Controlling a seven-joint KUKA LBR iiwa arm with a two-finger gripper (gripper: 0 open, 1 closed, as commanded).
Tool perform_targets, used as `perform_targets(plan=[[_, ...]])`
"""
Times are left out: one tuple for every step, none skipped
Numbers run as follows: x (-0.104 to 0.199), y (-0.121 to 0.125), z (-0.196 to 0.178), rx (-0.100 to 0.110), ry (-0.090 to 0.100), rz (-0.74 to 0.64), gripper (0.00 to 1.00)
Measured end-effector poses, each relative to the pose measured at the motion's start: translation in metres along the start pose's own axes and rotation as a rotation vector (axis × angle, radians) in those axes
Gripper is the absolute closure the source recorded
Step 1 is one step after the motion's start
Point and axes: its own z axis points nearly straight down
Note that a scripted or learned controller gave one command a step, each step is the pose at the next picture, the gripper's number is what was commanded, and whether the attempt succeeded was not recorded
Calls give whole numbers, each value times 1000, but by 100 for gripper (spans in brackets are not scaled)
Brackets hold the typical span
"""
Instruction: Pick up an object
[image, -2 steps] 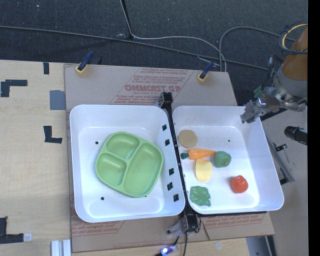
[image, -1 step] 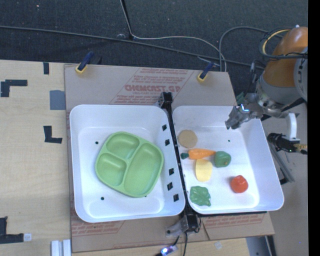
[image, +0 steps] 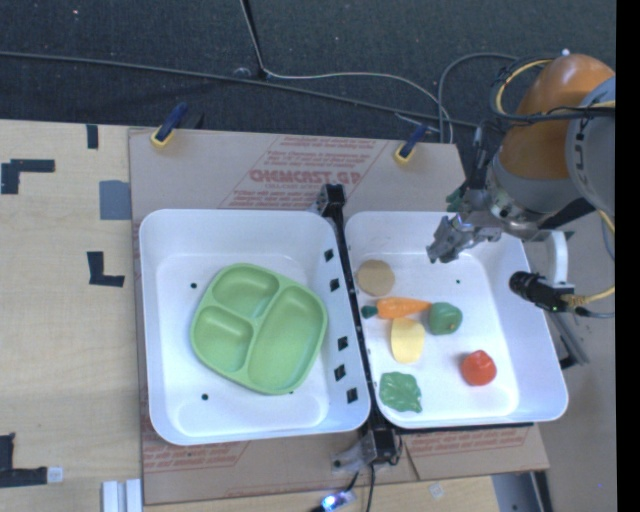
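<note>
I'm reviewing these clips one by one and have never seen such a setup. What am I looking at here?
One camera looks down at a slant on a bench. The grey and orange machine at right is a robot arm; its claw hangs over the right bin's far end, with nothing seen held in it. That bin holds toy food: a tan round piece, carrot, green vegetable, yellow piece, red piece and leafy green. The left bin holds a green divided plate.

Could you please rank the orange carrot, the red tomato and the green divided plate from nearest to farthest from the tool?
From the tool:
1. Orange carrot, centre of the right bin.
2. Red tomato, same bin, toward its front right.
3. Green divided plate, in the left bin.
</note>
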Motion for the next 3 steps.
perform_targets(plan=[[58,-18,1,1,-1,-1,100],[105,-33,4,2,-1,0,100],[161,-36,13,2,-1,-1,100]])
